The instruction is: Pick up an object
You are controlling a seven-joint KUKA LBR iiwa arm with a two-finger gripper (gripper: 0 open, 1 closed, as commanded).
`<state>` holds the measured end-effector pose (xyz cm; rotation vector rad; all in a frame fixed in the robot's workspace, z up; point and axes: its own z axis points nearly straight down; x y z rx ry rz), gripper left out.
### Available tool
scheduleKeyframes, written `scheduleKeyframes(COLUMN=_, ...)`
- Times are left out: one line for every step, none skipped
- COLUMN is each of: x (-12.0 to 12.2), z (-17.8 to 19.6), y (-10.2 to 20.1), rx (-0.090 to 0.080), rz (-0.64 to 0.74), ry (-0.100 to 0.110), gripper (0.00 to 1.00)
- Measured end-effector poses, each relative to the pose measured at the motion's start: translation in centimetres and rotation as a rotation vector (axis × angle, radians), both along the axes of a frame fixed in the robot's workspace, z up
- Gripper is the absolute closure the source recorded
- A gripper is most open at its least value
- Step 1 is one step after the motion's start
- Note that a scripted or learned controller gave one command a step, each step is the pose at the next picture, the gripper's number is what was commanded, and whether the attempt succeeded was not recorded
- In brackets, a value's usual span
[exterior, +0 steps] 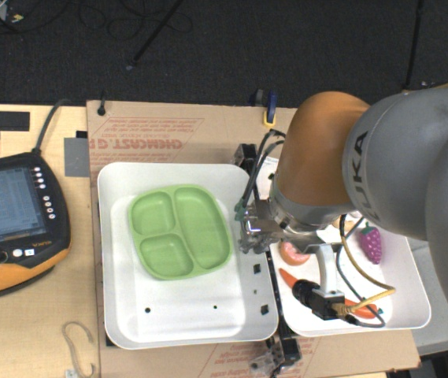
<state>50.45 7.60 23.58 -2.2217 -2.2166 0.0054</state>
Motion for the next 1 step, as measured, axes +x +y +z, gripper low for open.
scheduleKeyframes(x=-0.37, z=-1.11, y=0.38, rx=0.000, rz=-0.001, ry=0.000, gripper=1.00)
